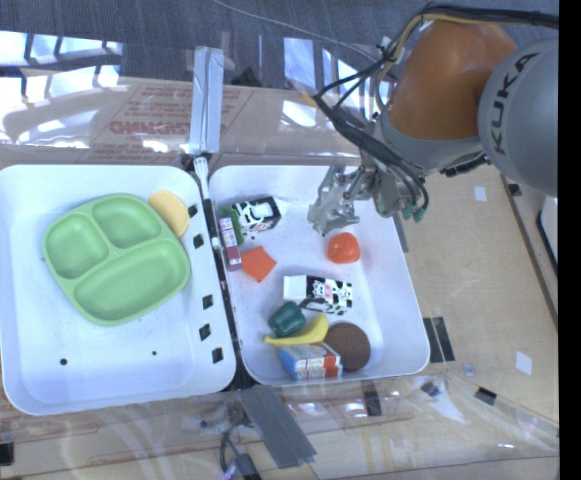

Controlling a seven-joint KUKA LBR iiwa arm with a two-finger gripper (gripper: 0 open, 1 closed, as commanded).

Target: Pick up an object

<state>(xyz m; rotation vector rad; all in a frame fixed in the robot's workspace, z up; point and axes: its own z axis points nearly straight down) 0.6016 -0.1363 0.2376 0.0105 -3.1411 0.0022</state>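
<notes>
1. Hovering over the upper part of the right bin (410, 298), the gripper (332, 211) hangs just above and left of a small red tomato (343, 248).
2. Whether its fingers are spread or pressed together cannot be told; nothing is visibly between them.
3. The step in hand looks like the approach, with no object lifted yet.
4. Candidates lie in the right bin: the tomato nearest, a cow-print carton (258, 214), an orange block (259, 264), a banana (300, 333).
5. The left bin (10, 298) bears a green plate (115, 258).
6. Next, the arm would need to centre over one object, probably the tomato, and descend.
</notes>
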